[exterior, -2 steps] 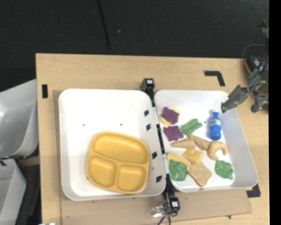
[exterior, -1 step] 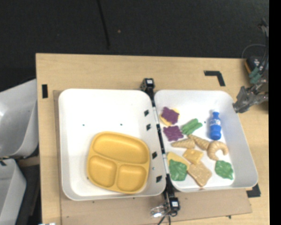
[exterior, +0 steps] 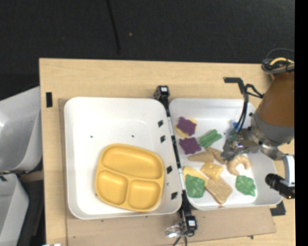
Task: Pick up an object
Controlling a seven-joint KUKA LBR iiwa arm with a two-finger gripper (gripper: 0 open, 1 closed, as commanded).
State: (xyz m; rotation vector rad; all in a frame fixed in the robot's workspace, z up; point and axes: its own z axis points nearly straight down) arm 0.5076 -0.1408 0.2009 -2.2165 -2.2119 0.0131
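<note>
The right bin (exterior: 215, 105) holds several small toy food pieces: two purple ones (exterior: 186, 125) (exterior: 190, 145), green ones (exterior: 210, 138) (exterior: 195, 187) (exterior: 245, 185), and tan bread-like pieces (exterior: 218, 189) (exterior: 239, 163). My gripper (exterior: 231, 151) comes in from the right and hangs low over the middle of this bin, just above the tan pieces and beside the upper green piece. Nothing is visibly held between its fingers.
The left bin (exterior: 77, 137) carries a yellow divided plate (exterior: 129, 177). Clips sit along the divider between the bins (exterior: 169, 152). The arm's orange band (exterior: 280, 99) and grey wrist overhang the right bin's right edge. The wooden bench (exterior: 118, 76) surrounds both bins.
</note>
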